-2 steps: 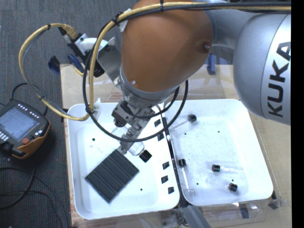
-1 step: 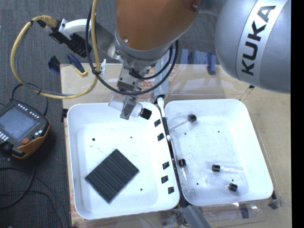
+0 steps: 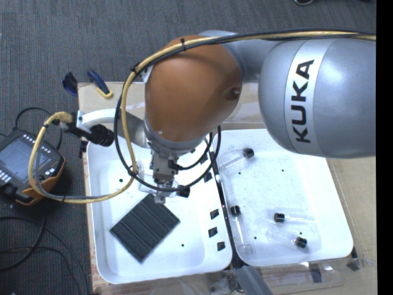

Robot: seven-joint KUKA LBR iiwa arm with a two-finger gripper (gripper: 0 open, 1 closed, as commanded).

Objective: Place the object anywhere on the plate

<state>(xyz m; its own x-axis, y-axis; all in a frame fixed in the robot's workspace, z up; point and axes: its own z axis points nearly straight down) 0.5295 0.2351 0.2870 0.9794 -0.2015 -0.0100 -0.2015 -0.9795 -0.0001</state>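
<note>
- My gripper [image 3: 162, 189] hangs over the left bin [image 3: 101, 226], just above the upper corner of the dark ribbed plate [image 3: 145, 227].
- Grip state: cannot tell.
- Clear capped tubes [image 3: 288, 219] lie in the right bin [image 3: 334, 226].

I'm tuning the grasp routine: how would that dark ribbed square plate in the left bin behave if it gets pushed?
The dark ribbed plate lies flat, so it would probably slide across the left bin rather than roll or tip. Its straight edges suggest it's stiff. Being thin, it may be hard to pinch.
</note>
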